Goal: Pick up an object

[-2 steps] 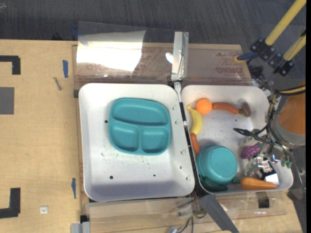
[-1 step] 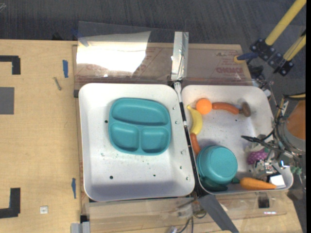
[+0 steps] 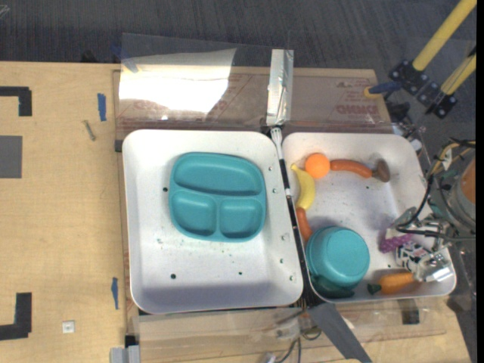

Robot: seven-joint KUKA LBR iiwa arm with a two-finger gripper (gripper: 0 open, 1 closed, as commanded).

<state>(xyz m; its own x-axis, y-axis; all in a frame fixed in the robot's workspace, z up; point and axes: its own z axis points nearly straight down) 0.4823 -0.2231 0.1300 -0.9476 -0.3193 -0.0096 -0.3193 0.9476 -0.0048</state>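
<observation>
The right bin holds the small things on offer. An orange ball lies near its far left corner, touching the top of a yellow banana that runs along the left wall. A reddish-orange sausage-shaped piece stretches right from the ball and ends at a brown lump. An upturned teal bowl sits at the near left, with a thin orange piece just beside it against the wall. A small carrot lies by the near wall, and a purple bit sits just beyond it. The pincer hangs low over the near right corner, close to the carrot and the purple bit; amid the wires I cannot tell how its tips stand or whether anything is between them. The left bin carries a teal divided plate. Both bins rest on the wooden table
</observation>
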